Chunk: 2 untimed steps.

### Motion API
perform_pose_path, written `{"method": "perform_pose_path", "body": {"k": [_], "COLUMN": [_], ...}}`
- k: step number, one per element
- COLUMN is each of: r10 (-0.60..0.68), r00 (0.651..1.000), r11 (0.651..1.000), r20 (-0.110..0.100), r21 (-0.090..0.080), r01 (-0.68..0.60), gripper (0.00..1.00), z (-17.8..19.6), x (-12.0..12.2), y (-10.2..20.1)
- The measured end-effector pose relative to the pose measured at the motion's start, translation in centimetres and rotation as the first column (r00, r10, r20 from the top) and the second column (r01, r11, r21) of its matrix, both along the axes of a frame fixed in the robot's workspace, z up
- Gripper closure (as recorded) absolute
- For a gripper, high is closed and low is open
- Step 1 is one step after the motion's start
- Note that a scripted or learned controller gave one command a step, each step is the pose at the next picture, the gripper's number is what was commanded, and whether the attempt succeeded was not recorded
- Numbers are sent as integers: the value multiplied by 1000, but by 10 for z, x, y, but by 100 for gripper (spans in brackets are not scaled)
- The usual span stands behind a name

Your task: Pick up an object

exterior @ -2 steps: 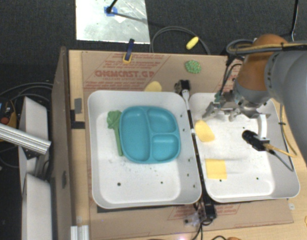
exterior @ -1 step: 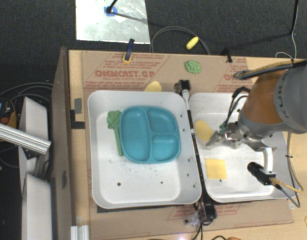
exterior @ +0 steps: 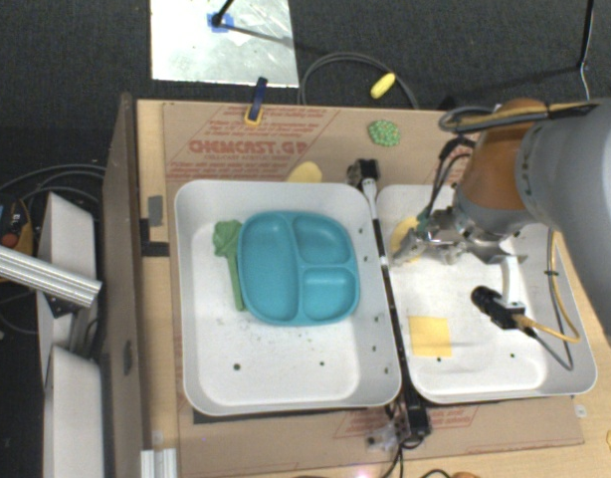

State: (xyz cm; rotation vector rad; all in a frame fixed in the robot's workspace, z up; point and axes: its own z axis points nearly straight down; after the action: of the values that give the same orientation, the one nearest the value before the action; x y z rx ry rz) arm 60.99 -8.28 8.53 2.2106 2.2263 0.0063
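Target first: yellow curved piece [exterior: 403, 235], tucked against the left wall of right bin [exterior: 544, 371] near its far corner, with gripper [exterior: 432, 237] right at it, touching or nearly so. Cannot tell how far open, nor whether holding anything. Best to centre over the piece, stay clear of the wall, close firmly, then lift straight up and check for slip. Elsewhere in right bin: flat yellow square [exterior: 430, 335], well apart, toward the near edge. In left bin [exterior: 201, 366]: blue divided plate [exterior: 298, 267], with green utensil-like thing [exterior: 229, 252] touching its left side.
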Motion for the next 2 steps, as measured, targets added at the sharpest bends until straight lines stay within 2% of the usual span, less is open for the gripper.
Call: {"method": "perform_pose_path", "body": {"k": [1,2], "r10": [0,-7], "r00": [1000,1000], "r11": [1000,1000], "r20": [3,-5], "r21": [-1,-1], "r01": [0,7], "gripper": [0,0], "z": [1,-1], "x": [62,42], "y": [-6,-19]}}
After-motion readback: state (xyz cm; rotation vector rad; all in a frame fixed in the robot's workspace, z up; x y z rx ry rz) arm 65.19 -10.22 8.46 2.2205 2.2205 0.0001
